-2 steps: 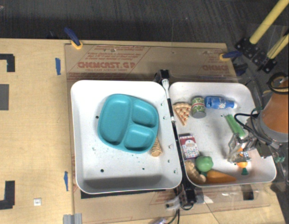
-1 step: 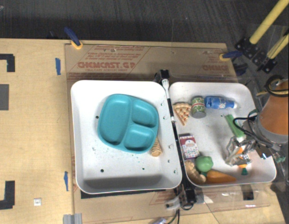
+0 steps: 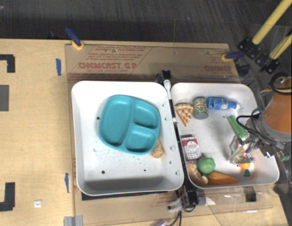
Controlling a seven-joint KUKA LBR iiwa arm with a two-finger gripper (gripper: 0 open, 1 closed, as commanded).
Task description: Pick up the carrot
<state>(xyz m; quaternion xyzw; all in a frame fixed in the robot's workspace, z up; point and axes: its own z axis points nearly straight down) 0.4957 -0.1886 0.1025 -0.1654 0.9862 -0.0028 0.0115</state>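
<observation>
The carrot (image 3: 223, 177) is an orange tapered shape lying flat along the front wall of the right bin (image 3: 266, 175), its thick end toward a green apple (image 3: 206, 165). My gripper (image 3: 243, 152) hangs low over the right front part of that bin, up and to the right of the carrot's thin tip and apart from it. A small orange and green piece (image 3: 245, 166) lies just below the gripper; what it is stays unclear. The arm's orange band (image 3: 279, 113) shows at the right edge.
The right bin also has a waffle-like wedge (image 3: 183, 113), a small can (image 3: 199, 107), a blue bottle (image 3: 221, 103), a red box (image 3: 190, 148) and a beige item (image 3: 196, 173). The left bin (image 3: 85, 140) holds a teal divided plate (image 3: 129, 124) and a cone (image 3: 158, 150).
</observation>
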